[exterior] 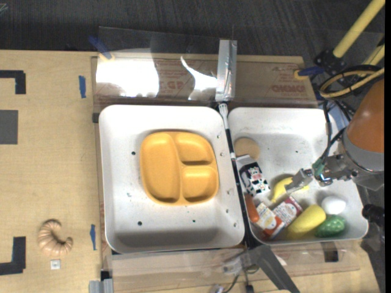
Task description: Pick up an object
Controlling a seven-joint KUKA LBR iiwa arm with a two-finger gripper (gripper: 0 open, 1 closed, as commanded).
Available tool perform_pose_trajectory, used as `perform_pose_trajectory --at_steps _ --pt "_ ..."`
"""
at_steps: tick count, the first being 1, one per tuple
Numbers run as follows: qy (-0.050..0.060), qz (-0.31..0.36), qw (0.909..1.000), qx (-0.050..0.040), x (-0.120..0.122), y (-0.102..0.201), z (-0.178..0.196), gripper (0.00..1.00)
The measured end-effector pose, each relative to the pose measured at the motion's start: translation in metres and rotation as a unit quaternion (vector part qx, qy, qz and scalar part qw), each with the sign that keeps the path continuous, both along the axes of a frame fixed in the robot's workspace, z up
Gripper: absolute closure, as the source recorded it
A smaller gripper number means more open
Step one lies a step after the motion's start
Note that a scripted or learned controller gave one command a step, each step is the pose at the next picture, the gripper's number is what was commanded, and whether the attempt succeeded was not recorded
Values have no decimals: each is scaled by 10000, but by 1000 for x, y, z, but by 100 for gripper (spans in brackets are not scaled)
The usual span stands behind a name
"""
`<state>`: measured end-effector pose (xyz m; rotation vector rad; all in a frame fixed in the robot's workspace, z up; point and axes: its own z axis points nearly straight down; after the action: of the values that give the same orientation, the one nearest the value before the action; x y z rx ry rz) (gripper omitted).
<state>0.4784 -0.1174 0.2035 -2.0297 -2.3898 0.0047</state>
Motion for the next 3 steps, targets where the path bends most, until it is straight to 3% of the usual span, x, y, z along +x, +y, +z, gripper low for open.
perform_pose_trajectory --at_steps 1,2,3 --pt "-47 1474 9891 -6 11 15 -96 0" --pt "-67 1499 9887 -15 69 11 -116 0" --pt "-48 3534 9355 -6 72 -29 -76 0"
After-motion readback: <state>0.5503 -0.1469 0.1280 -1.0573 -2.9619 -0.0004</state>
